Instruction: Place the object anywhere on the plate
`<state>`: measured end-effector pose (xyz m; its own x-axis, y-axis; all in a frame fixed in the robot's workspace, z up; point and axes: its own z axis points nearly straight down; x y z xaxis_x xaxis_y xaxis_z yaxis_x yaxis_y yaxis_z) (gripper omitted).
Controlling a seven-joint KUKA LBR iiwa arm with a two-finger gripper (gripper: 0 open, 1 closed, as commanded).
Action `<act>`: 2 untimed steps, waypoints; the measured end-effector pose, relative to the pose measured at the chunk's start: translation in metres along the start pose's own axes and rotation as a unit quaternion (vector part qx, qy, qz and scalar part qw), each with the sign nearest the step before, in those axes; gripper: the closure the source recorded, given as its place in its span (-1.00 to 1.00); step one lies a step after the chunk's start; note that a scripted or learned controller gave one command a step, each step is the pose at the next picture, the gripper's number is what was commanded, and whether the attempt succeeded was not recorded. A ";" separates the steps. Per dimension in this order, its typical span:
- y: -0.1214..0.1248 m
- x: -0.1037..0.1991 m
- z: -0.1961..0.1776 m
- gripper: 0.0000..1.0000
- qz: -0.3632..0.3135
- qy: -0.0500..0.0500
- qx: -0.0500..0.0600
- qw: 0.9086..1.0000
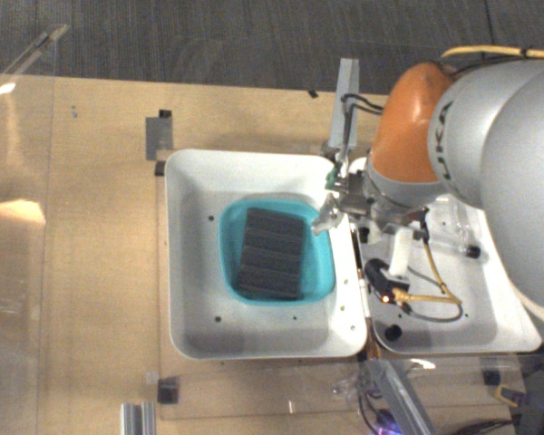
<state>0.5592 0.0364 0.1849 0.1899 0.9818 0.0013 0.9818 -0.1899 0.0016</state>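
A: Grey arm [503,161] w/ the orange band is closest to the lens, big at the right side. It comes in from the right and bends down over the seam between the two bins.

B: And the gripper?

A: Gripper [331,214] sits at the right wall of the left bin [190,324], just at the plate's right edge. Can't tell if it's apart or together; the wrist body covers most of it. Nothing visible clamped in it.

B: Object?

A: Dark ribbed block [272,252] lies flat on the teal plate [322,275], approx. in the middle, long side running top to bottom, slightly tilted. Plate rests on the left bin's floor. Block is apart from the gripper, near but not touching.

B: Right bin?

A: Right bin [453,333] sits under the wrist, w/ cables and a yellow hose [431,288] hanging over it.
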 end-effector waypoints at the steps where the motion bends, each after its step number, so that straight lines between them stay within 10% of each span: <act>1: -0.039 -0.084 0.000 -1.00 -0.072 0.000 -0.001 0.997; 2: -0.059 -0.001 0.000 -1.00 -0.035 0.001 -0.002 0.999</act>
<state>0.5014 0.0467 0.1853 0.1217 0.9926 0.0023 0.9925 -0.1217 0.0062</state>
